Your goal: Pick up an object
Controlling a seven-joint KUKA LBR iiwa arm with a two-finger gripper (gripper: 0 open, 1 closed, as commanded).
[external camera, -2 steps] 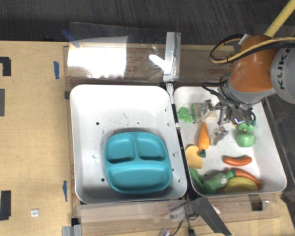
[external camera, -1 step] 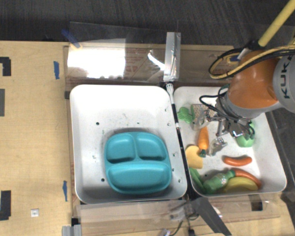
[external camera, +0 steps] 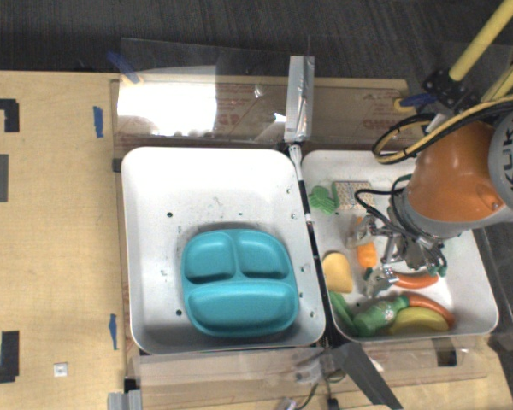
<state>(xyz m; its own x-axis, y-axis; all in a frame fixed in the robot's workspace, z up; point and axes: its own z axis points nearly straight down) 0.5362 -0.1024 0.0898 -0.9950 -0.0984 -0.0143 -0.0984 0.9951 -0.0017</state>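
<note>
My gripper (external camera: 383, 261) hangs low in the right bin (external camera: 477, 263), under the orange band of the arm. It is over a small orange piece (external camera: 367, 254) and a thin red-orange chili (external camera: 413, 279). A yellow, lemon-like piece (external camera: 337, 272) lies just to its left. Toward the bin's front edge lie a green vegetable (external camera: 374, 315), a yellow banana (external camera: 420, 319) and an orange carrot (external camera: 430, 303). A green piece (external camera: 322, 199) and a speckled grey block (external camera: 351, 195) sit at the back left of that bin. The arm hides part of the bin's middle.
The left bin (external camera: 154, 186) holds a teal divided plate (external camera: 238, 282) toward its front. A raised wall (external camera: 308, 220) splits the two bins. Yellow and black cables (external camera: 427, 122) run behind the arm at the right. Clear plastic sheeting (external camera: 214, 101) stands behind the bins.
</note>
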